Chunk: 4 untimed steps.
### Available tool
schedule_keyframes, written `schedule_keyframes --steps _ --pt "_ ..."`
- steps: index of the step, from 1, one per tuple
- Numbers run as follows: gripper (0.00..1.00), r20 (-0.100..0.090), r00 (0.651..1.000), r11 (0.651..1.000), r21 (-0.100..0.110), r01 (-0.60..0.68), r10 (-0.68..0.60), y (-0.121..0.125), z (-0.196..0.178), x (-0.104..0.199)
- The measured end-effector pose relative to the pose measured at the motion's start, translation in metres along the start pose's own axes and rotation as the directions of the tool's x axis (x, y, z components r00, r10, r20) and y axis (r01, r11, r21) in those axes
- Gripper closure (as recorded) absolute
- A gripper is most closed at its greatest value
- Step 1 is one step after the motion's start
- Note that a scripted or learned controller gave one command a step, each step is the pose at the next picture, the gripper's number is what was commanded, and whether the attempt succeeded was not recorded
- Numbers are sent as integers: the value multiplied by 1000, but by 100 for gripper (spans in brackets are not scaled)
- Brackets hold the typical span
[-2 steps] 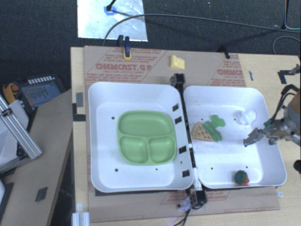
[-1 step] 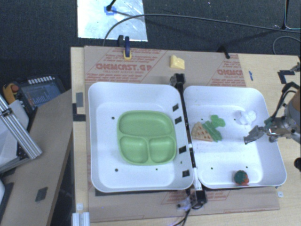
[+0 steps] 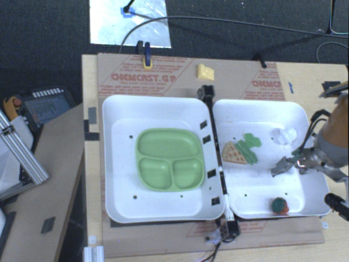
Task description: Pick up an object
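Observation:
The right bin (image 3: 262, 113) holds several small objects. A tan waffle-like wedge (image 3: 233, 153) lies at its left, touching a green leafy piece (image 3: 250, 146). A white crumpled item (image 3: 284, 136) rests near the right wall. A small red and green ball (image 3: 280, 204) sits near the front wall. My gripper (image 3: 281, 168) reaches in from the right, low over bare bin floor, below the white item and right of the green piece. It touches none of the objects and nothing is visibly held.
The left bin (image 3: 117, 146) carries a green divided plate (image 3: 169, 159). A yellow block (image 3: 205, 72) and a blue and yellow clamp (image 3: 146, 55) lie on the cardboard behind the bins. Black clips line the wall between the bins (image 3: 214, 157).

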State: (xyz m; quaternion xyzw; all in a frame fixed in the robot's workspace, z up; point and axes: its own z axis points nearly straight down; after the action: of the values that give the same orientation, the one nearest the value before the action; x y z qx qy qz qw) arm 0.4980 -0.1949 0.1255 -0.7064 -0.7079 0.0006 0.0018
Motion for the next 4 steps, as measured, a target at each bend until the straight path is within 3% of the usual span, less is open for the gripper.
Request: schedule_keyframes --steps 1,2,4 --pt "0 1 1000 1000 -3 -1 1 0 43 0" --pt "100 3 1000 1000 -7 0 0 2 30 0" --pt "100 4 1000 1000 -11 3 -3 -1 -68 8"
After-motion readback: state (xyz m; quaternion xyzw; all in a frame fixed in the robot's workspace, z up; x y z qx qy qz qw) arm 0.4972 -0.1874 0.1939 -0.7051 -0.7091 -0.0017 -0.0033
